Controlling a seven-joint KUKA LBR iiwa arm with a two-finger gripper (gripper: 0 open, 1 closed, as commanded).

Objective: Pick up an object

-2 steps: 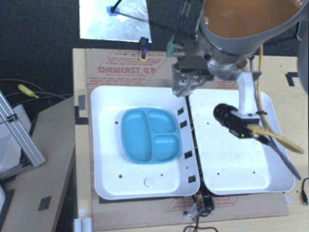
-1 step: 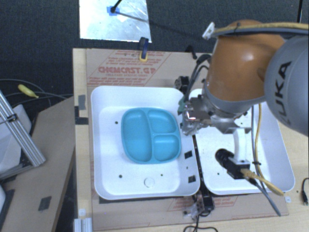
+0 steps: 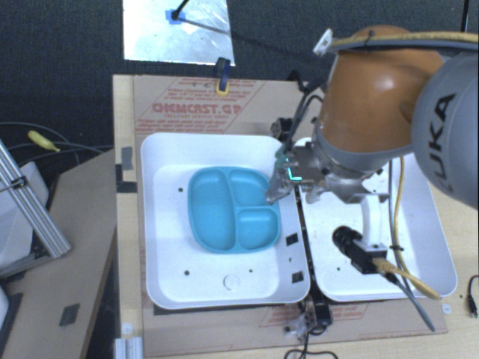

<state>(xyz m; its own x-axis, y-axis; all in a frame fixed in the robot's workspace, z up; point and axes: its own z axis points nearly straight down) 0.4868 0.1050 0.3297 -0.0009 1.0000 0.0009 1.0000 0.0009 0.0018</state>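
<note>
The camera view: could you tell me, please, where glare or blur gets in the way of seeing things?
In the camera view, the foil sheet at the top glares brightly; the white bins are nearly washed out; the arm looms large and soft at close range; the gripper at the blue tray's right edge is smeared, so its details are unclear.

A robotics lab or test workshop, seen from above. A large grey and orange industrial robot arm (image 3: 389, 103) fills the upper right of the frame. Centre frame, two shallow white bins (image 3: 161, 275) sit side by side on a plywood table (image 3: 127, 111) lined with printed cardboard (image 3: 198, 103). Aluminium framing (image 3: 30, 208) stands at the left edge, with loose cables (image 3: 67, 149) over dark carpet (image 3: 52, 43).
</note>
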